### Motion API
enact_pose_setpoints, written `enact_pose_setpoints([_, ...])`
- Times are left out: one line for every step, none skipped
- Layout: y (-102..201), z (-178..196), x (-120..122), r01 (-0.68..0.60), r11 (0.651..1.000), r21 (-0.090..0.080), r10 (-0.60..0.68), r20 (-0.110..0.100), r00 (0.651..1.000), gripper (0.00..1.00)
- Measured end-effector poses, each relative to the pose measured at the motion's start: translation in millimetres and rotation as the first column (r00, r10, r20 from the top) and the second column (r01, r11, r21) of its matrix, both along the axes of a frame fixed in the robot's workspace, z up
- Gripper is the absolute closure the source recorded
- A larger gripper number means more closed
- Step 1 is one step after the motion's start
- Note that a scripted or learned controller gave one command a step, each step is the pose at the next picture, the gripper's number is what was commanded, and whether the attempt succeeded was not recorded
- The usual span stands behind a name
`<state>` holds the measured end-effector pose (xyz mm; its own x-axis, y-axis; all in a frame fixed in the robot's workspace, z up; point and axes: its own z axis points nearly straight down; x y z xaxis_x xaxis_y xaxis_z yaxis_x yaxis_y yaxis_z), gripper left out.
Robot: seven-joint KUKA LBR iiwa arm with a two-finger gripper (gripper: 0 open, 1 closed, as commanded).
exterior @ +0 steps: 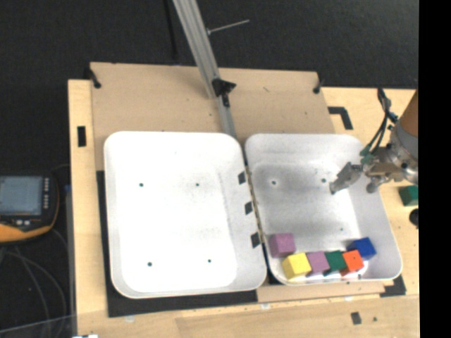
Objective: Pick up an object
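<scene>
Nothing is picked yet: the claw (347, 178), at three o'clock, hangs apart above the blocks (324, 258), holding nothing.

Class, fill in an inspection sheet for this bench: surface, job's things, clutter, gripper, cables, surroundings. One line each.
Surface: tan bench bearing a left bin and a right bin, side by side.
Job's things: small blocks bunched along the right bin's near wall: purple block, yellow block, mauve block, green block, orange block, blue block.
Clutter: nothing seen in the left bin.
Gripper: gripper over the right bin's far right part, apart from the blocks; nothing seen in it.
Cables: dark cables by the wrist; faint cables at lower left.
Surroundings: slanted metal pole; handheld pendant at left; dark floor.
</scene>
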<state>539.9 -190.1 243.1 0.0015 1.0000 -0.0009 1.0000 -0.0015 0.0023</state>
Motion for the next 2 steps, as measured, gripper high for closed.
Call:
enact_pose_setpoints([-4.0, -53.2, 47.0, -0.007, 1.000, -0.002, 0.007, -0.001, 1.000, 0.00])
enact_pose_setpoints([21.1, -145.6, 42.7, -0.007, 1.000, 0.000, 0.007, -0.005, 1.000, 0.00])
